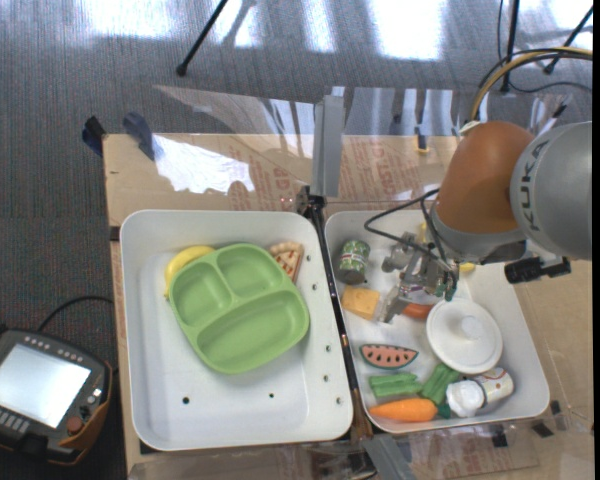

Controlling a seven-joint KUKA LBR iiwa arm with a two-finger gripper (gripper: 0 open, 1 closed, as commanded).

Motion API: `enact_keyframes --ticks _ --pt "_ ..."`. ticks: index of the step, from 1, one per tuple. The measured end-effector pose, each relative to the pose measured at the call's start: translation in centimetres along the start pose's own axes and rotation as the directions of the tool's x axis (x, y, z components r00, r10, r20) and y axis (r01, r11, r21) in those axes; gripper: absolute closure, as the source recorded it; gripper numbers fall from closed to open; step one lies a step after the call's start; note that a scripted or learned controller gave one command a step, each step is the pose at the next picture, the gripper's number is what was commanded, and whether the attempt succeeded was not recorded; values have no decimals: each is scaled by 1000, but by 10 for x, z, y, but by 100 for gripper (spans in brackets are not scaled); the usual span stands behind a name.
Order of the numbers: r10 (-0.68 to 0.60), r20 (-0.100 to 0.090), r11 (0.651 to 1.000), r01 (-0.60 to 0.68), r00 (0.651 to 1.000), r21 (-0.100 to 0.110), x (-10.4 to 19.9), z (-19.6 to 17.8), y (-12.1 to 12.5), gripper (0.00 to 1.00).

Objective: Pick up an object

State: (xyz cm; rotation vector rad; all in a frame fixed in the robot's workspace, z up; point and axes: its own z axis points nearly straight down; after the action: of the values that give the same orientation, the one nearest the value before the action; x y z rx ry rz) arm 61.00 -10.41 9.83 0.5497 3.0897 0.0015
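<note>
My gripper [402, 303] hangs low over the right bin [528, 368], at its middle, under the orange wrist band. Just left of it lies a yellow cheese wedge [360, 301], and a small orange piece [418, 311] peeks out right beneath it. A green can [353, 260] stands further back on the left. A white round lid-like dish [464, 335] sits to the gripper's lower right. Nearer the front lie a watermelon slice [389, 355], green bean pods [395, 383], a carrot [405, 410] and a white bottle [477, 392]. Nothing is seen held.
The left bin [150, 368] holds a green divided plate [240, 306], with a banana [185, 261] and a pizza slice [288, 259] tucked behind it. A grey divider post [327, 158] rises behind the bins. A teach pendant [40, 388] lies on the floor at the left.
</note>
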Motion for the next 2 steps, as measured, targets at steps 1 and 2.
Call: enact_keyframes --ticks 1,2 --pt "234 -5 972 -234 972 3 33 11 -80 0" --pt "162 -2 987 -162 987 -1 -18 11 7 0"
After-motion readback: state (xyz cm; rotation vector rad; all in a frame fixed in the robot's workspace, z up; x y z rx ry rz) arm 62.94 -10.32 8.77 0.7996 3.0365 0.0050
